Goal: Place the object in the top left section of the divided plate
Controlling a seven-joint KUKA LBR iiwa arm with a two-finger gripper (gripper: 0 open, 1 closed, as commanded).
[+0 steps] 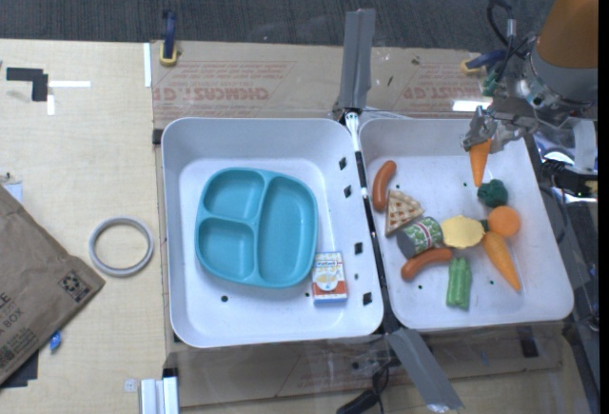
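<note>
Gripper point(482, 138) hangs over the far side of the right bin point(552, 303), fingers pinched on the top of a small carrot point(480, 161) (tip down, clear of the floor, presumably for carrying), well right of the divided plate point(255, 226) in the left bin point(181, 241).

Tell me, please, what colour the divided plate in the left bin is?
The divided plate is light blue, turquoise-like; the camera view shows it plainly.
</note>
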